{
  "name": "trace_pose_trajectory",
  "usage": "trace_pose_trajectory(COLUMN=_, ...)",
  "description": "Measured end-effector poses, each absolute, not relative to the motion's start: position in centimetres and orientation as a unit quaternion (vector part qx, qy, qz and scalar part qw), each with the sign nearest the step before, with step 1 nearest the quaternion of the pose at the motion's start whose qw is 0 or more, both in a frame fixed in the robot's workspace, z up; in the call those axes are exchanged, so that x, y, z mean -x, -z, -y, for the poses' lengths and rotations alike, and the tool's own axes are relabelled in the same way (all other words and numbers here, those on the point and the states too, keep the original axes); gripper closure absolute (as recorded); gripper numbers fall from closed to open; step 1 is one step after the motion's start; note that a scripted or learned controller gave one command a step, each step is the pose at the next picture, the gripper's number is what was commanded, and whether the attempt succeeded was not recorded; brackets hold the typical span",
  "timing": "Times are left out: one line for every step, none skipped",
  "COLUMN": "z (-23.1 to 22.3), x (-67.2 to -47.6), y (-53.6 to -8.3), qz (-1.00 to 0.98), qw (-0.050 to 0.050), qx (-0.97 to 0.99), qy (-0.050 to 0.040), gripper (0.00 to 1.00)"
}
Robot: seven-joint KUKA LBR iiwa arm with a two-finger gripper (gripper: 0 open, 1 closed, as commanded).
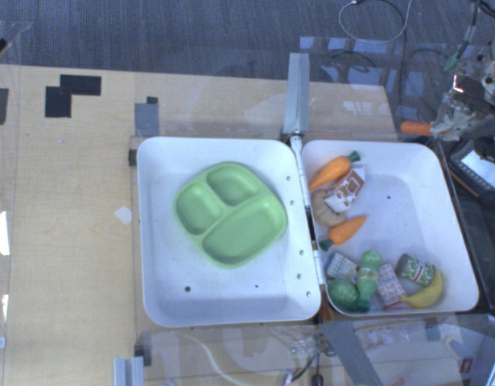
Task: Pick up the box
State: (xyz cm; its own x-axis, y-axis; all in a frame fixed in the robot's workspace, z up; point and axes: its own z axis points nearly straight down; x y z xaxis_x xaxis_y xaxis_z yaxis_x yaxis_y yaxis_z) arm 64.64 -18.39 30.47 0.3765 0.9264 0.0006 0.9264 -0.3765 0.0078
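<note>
we see the small brown-and-white carton box (346, 190) near the right white bin's (408, 163) upper-left corner, between two orange carrots (331, 170).

Green bottle (366, 273) partly covers the small cartons (389, 284).

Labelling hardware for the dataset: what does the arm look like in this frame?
The arm appears at upper right as pale grey metal parts, cut off by the frame edge. An orange piece juts out at its left end. A small reddish light glows on it, and thin cables run above. Finer detail is too small to tell.
</note>
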Motion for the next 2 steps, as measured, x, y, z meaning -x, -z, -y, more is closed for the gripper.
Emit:
trace_pose_trajectory(z=17.2, x=-66.1, y=-40.4, qz=-0.535, qw=0.003, qx=-0.845, qy=-0.0026, gripper=1.00)
trace_pose_trajectory(z=19.5, x=-66.9, y=-43.8, qz=-0.538, qw=0.003, qx=-0.843, qy=-0.0022, gripper=1.00)
